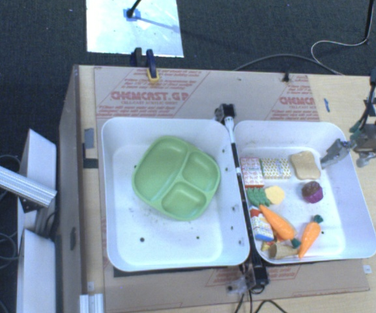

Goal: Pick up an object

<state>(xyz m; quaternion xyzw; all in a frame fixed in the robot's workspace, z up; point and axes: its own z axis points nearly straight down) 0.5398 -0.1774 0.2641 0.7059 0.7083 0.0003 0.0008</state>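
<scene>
Fingers (pixel 341 150) over the right bin's (pixel 354 201) far corner; I can't tell their spread.
Nothing between them; bread (pixel 304 165) lies just beside, carrots (pixel 277 222) nearer the front, green plate (pixel 176 177) in left bin (pixel 126 240).

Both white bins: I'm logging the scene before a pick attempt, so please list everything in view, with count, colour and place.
shallow white plastic bins: two, white, side by side on the bench
green divided plastic plate: one, light green, tilted in the left bin
orange toy carrots: two, orange with green tops, near end of the right bin
dark red round toy: one, maroon, middle of the right bin
tan bread-shaped toy: one, beige, far end of the right bin
small yellow round toy: one, yellow, beside the carrots
tool: one, grey, over the right bin's far right corner
</scene>
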